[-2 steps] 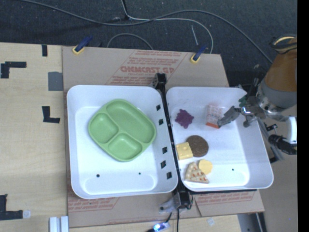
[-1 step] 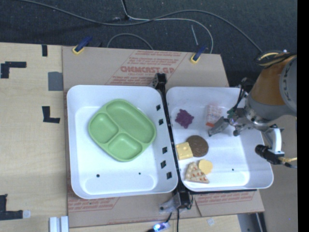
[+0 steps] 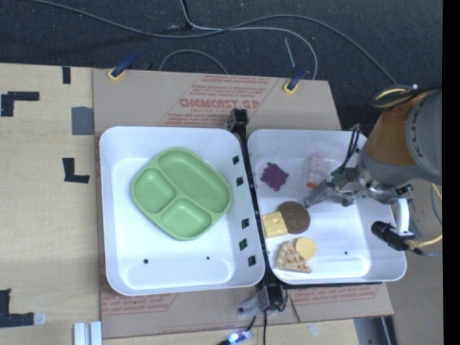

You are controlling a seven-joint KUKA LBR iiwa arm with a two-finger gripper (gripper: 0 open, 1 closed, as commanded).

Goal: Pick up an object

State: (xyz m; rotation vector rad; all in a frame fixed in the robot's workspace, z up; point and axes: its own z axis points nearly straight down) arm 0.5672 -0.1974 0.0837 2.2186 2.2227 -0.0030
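- over the right bin point(image 3: 374, 261), my kuka arm point(image 3: 402, 139) reaches in from the right; the gripper point(image 3: 321, 192) hangs low by the bin's upper middle, and i cannot tell from this slant how it is set.
- nothing is seen held. the likeliest target, a pale translucent wrapper point(image 3: 318, 166), lies just beside the gripper tip, toward the far wall.
- other pickable toys sit nearer the divider: a purple grape cluster point(image 3: 274, 176), a brown cookie point(image 3: 294, 217) touching a yellow cheese block point(image 3: 274, 224), and a pizza slice point(image 3: 291, 257) against a yellow round piece point(image 3: 306, 248).
- the left bin point(image 3: 118, 264) carries a green divided plate point(image 3: 181, 192), well apart from the arm.
- risk, as i judge it: the wrapper looks thin and flat, so a close could slide over it or nudge it to the wall.
- a drift toward the cookie and cheese could catch both, or wedge between them and lift neither.
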